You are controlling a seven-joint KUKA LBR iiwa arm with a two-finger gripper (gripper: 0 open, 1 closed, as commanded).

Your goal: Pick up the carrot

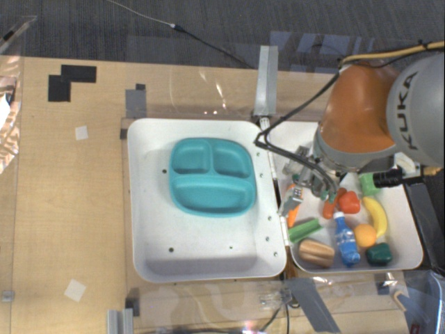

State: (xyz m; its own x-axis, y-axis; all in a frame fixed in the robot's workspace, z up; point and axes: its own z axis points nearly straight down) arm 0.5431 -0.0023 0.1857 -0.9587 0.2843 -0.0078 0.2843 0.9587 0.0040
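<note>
Orange carrot (293, 216), short and tapered, lies tilted in the right bin (414, 255) near its left wall, just above a green cylinder (304, 229). Desk (62, 214) is pale wood with black tape marks at the far left corner; dark carpet beyond its far edge. Left bin (142, 207) carries a teal divided tray (212, 176). My tool (306, 186) hangs over the right bin's left side, close above the carrot; can't tell finger state, nothing visibly held.
</note>
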